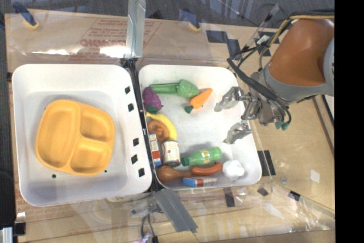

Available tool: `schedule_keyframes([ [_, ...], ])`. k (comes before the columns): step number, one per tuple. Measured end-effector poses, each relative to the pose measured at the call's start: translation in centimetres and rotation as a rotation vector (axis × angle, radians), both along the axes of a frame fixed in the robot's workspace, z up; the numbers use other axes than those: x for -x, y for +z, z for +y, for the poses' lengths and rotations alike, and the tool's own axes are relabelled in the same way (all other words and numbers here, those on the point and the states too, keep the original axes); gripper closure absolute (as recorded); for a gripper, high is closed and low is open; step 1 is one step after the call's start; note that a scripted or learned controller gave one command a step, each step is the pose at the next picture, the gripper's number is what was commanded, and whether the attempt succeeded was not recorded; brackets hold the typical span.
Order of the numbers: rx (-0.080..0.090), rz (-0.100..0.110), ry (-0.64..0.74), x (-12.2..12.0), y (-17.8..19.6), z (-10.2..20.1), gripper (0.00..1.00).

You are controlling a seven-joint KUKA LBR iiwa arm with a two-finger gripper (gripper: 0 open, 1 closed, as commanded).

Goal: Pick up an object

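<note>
The grey arm's two-finger gripper hangs over the right side of the right white bin, fingers spread wide with nothing between them. Nearest is the small orange plastic carrot, lying on bare floor just left of the upper finger. To do this well, I would centre over the carrot, turn the fingers across its narrow width, and descend clear of the green plastic vegetable beside it
</note>
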State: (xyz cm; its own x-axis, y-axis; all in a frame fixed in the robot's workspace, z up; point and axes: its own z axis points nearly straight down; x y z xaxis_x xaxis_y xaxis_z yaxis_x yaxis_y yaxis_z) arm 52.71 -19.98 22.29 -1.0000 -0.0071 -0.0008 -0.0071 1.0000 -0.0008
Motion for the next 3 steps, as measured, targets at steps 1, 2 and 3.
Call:
schedule_keyframes([
  [1, -0.003, 0.007, -0.016, -8.0, -8.4, 0.1, 0.00],
  [2, 0.008, -0.019, -0.087, -13.2, -11.5, 0.9, 0.00],
  [3, -0.002, -0.002, 0.121, -11.3, -10.2, 11.3, 0.00],
])
